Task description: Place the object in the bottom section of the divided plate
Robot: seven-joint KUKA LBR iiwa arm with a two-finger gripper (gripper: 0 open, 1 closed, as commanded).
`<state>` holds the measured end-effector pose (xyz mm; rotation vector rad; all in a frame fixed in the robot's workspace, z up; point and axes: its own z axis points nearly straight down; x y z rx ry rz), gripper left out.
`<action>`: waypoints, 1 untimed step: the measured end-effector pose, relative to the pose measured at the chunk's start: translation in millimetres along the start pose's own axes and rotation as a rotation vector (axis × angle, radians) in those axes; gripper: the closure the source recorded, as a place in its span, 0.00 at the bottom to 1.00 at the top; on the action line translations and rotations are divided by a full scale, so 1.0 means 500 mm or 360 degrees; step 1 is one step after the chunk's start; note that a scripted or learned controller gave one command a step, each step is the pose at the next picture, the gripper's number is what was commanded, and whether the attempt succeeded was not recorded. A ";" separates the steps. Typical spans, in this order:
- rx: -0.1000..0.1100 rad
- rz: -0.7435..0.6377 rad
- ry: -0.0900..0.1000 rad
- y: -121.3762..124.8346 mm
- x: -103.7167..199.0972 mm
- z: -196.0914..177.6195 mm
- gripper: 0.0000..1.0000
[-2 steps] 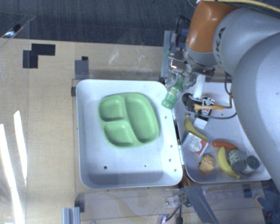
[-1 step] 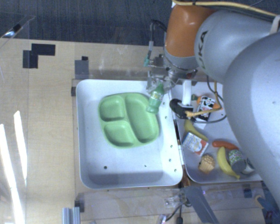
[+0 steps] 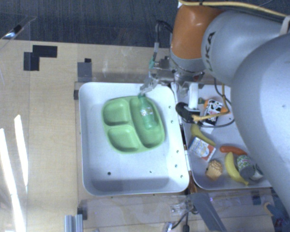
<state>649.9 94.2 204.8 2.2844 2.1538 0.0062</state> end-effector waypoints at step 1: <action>0.0000 0.0000 0.0000 0.000 0.000 0.000 0.00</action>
